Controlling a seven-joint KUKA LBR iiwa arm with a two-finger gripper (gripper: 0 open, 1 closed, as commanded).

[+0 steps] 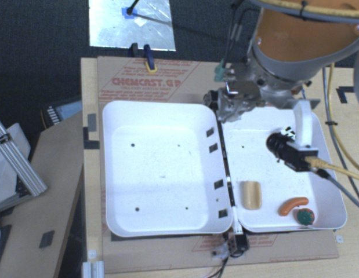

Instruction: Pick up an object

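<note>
Three small objects lie near the front of the right bin [266,133]. A tan, bread-like block [251,194] sits close to the divider. An orange sausage-shaped piece [293,205] lies to its right, with a small green and red ball [305,216] just in front of it. My gripper [227,105] hangs over the back left corner of the right bin, by the divider, well away from all three objects. A black part on the wrist [288,150] juts out over the middle of the right bin.
The left bin [159,167] stands beside the right one, with black clips [216,167] along the shared rim. The arm's orange band [309,16] looms over the back right. A foil sheet [131,15] lies on the dark floor behind the bench.
</note>
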